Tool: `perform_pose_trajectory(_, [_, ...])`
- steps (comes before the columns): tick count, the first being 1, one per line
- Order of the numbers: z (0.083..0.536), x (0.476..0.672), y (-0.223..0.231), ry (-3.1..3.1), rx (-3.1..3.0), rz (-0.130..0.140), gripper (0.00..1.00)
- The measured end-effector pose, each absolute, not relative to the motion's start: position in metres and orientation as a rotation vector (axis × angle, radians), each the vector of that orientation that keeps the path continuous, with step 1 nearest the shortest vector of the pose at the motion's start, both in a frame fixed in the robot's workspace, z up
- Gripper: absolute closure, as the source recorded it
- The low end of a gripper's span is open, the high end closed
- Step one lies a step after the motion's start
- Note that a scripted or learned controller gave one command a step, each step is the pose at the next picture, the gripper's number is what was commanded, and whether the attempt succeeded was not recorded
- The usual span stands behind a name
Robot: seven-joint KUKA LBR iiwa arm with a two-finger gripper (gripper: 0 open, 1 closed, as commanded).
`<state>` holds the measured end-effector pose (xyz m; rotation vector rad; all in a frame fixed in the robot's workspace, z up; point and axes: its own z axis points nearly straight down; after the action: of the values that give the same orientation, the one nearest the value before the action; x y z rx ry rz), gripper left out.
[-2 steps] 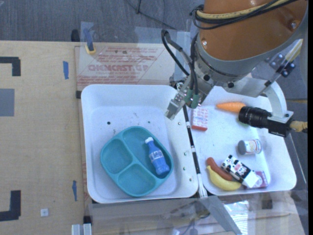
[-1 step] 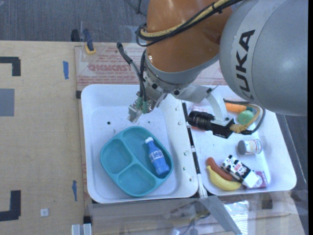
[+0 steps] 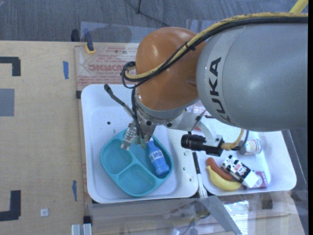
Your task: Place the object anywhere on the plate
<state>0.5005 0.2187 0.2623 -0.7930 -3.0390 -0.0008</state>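
Note:
A light blue divided plate (image 3: 128, 170) lies in the left bin (image 3: 93, 146), toward its front. A small blue bottle (image 3: 157, 160) lies on the plate's right-hand compartment, its cap end pointing toward the gripper. My gripper (image 3: 136, 137) hangs over the plate's far rim, just up and left of the bottle. Its two fingers stand apart with nothing between them. The bottle's cap end lies close beside the right finger (image 3: 144, 138), outside the gap. The big orange and grey arm hides the back of both bins.
The right bin (image 3: 286, 175) holds a yellow banana (image 3: 220, 178), a red piece (image 3: 215, 163), a black-and-white item (image 3: 236, 168), a white block (image 3: 251, 180) and a small pale bottle (image 3: 252, 146). A wooden board (image 3: 39, 131) lies left of the bins.

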Motion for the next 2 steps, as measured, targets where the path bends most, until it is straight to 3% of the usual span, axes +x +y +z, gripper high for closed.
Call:
perform_pose_trajectory(1, [0.2429,0.4799,0.2254,-3.127,-0.282,-0.001,1.0])
perform_pose_trajectory(2, [0.2371,0.4796,0.2263,-3.139,-0.106,-0.001,1.0])
